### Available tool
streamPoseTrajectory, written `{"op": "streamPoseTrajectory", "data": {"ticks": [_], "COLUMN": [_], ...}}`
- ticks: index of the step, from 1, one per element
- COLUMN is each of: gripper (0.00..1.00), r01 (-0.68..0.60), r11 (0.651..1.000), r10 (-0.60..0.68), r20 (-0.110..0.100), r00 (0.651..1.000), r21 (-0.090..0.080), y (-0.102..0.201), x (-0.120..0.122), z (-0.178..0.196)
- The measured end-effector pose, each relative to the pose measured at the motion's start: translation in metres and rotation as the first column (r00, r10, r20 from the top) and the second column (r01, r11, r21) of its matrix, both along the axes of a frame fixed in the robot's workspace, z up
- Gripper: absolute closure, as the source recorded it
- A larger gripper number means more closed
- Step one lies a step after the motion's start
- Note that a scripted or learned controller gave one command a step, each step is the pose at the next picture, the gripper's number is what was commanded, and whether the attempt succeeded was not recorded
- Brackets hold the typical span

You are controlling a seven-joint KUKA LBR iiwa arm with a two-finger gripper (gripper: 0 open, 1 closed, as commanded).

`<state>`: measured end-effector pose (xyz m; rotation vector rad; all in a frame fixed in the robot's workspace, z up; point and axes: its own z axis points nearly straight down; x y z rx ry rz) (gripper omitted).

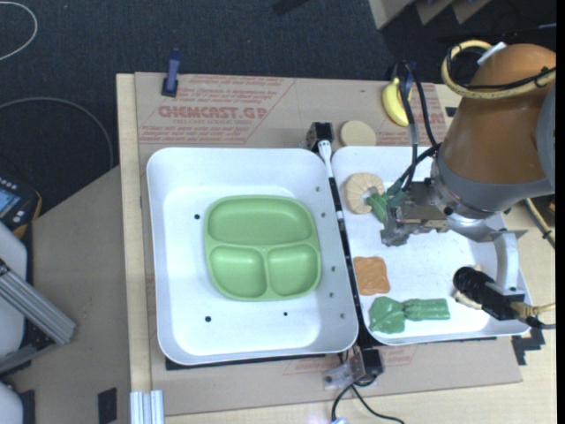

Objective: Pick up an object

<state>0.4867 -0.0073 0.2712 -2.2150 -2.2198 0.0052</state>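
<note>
The arm (499, 122) reaches in from the right and hangs over the right bin (441, 268), covering much of its far right part. Its gripper (395, 228) sits low over the left half of that bin, roughly midway between the far and near walls. From this angle I cannot tell whether the gripper is apart or together, and nothing can be seen clamped in it.

Three loose things lie in the right bin. A round tan biscuit (360, 191) lies in the far left corner, just beside the gripper, with a small green piece (379, 205) between the two. I cannot tell whether that piece belongs to the gripper. A brown square slice (372, 275) lies flat on the left side, nearer than the gripper and apart from it. A green toy vegetable (408, 313) lies along the near wall.

The left bin (163, 237) holds a green divided plate (262, 246) near its middle.

On the counter (229, 109), beyond the right bin, lie a tan disc (357, 133) and a yellow banana (396, 102). A blue clip (171, 73) sits at the far left edge.
</note>
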Motion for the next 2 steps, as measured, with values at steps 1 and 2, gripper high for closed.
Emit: {"op": "streamPoseTrajectory", "data": {"ticks": [1,2], "gripper": [1.0,1.0], "r01": [0.0,-0.003], "r11": [1.0,1.0], "r10": [0.0,0.003], "r20": [0.0,0.019], "r00": [1.0,1.0], "r21": [0.0,0.0], "y": [0.046,0.081], "x": [0.0,0.007], "z": [-0.07,0.123]}}
